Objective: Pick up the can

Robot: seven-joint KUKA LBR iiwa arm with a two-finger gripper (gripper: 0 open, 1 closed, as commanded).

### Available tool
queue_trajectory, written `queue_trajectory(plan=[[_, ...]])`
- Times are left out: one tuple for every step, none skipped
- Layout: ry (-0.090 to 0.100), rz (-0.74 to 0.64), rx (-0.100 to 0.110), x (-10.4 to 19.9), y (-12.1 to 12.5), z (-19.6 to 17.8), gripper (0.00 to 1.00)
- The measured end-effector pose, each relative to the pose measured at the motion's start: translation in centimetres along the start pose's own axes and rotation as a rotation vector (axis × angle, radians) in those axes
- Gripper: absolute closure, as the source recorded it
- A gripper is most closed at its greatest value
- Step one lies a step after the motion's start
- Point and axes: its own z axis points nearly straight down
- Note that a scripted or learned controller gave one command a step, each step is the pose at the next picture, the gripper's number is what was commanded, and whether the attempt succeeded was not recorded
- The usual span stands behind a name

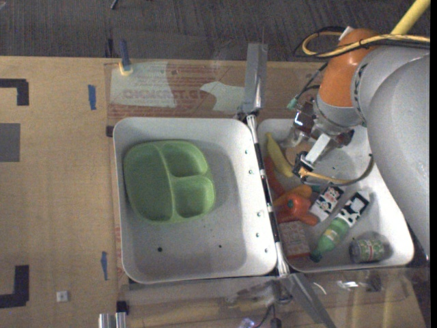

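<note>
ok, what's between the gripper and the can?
In the camera view, a spotted white pack and a black-and-white pack lie between the gripper and the can; a green bottle lies beside that line.

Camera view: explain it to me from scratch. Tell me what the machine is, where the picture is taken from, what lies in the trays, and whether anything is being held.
One camera, fixed above a bench, looks down at a slant. The big grey shape on the right is a robot arm with an orange band. Its gripper hangs over the upper part of the right bin. That bin holds a banana, a green bottle, some small packages and the can, which lies near the lower right corner, apart from the gripper. The left bin holds a green divided plate. I cannot make out anything in the gripper's grasp.
</note>
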Motion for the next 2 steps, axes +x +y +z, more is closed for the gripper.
queue_trajectory(plan=[[-0.005, 0.679, 0.012, -0.8, 0.2, 0.8, 1.00], [0.001, 0.498, -0.003, -2.1, -1.5, -26.2, 1.00]])
